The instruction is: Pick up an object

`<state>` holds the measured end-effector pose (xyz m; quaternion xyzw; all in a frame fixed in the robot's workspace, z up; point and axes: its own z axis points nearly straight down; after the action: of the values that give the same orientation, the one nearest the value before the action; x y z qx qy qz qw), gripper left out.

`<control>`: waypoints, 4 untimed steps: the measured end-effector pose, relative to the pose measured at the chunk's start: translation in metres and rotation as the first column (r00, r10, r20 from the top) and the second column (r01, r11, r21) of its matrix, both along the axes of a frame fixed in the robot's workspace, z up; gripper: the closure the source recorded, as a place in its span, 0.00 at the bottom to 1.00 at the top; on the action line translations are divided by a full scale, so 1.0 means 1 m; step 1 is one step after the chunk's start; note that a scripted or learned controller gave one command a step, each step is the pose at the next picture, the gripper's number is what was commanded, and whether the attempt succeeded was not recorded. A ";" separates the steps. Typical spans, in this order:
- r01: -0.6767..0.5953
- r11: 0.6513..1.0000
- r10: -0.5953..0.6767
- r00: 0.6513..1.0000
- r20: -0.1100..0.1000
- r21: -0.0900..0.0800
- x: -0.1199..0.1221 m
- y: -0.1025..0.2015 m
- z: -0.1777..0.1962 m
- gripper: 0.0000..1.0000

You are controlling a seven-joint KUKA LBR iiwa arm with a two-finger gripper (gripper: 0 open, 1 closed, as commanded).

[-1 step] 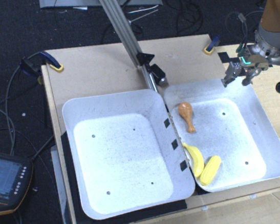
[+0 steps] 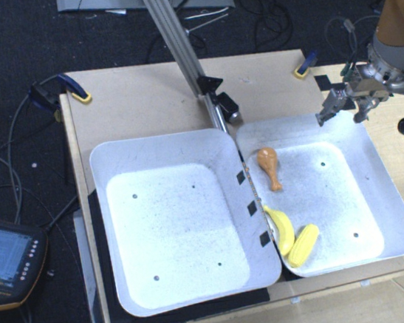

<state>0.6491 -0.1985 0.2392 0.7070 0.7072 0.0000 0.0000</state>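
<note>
Three objects in the right bin [image 2: 385, 191], well apart from the spread-fingered, empty tool [image 2: 341, 116].

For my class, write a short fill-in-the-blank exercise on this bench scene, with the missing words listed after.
1. The toy drumstick lies in the ____ bin.
2. The banana touches the yellow ____.
3. The gripper hovers over the right bin's ____ edge.

Missing words: right; corn cob; far
</note>
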 end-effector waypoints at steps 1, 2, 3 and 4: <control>0.000 1.000 0.000 1.000 -0.004 0.001 0.002 0.010 -0.050 0.00; 0.000 1.000 0.000 1.000 -0.005 0.001 0.003 0.013 -0.113 0.00; 0.000 1.000 0.000 1.000 -0.003 0.001 0.002 0.014 -0.146 0.00; -0.001 1.000 0.001 1.000 0.001 -0.001 0.003 0.014 -0.133 1.00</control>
<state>0.6522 -0.1850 0.1062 0.7067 0.7076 0.0002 0.0007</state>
